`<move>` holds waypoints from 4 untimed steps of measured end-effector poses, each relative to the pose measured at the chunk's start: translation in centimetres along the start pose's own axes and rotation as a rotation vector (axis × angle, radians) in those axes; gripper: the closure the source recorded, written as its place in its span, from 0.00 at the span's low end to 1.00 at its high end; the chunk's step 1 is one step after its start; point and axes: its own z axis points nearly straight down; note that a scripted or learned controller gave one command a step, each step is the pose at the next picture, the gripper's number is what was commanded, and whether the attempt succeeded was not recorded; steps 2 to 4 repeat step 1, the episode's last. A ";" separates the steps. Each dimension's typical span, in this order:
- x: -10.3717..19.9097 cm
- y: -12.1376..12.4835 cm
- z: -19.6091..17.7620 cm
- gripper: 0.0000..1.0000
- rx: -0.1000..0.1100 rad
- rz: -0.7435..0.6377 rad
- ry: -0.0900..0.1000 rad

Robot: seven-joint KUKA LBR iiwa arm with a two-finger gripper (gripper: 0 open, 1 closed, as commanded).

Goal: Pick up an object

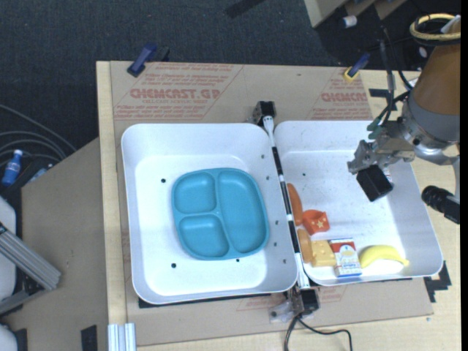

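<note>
My gripper [369, 161] hangs over the upper right part of the right bin [409, 218], apart from all the objects. Along that bin's left wall lies an orange sausage-shaped piece [294, 202], with a red toy pepper [315, 221] beside it. Below them sit a yellow-orange block [316, 250] and a small red, white and blue box [346, 258]. A yellow banana [382, 255] lies in the near right corner. Nothing shows between the gripper and the bin floor under it.
The left bin [146, 196] holds a blue divided plate [218, 212]. A black clamp [265, 112] joins the bins at the far side. The bins rest on a brown board [183, 86] with a blue clip [140, 61] at its far edge.
</note>
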 end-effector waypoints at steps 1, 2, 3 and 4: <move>0.9 -6.7 -0.7 1.00 0.004 0.001 0.002; 0.9 -6.7 -0.7 1.00 0.004 0.001 0.002; 0.9 -6.7 -0.7 1.00 0.004 0.001 0.002; 0.9 -6.7 -0.7 1.00 0.004 0.001 0.002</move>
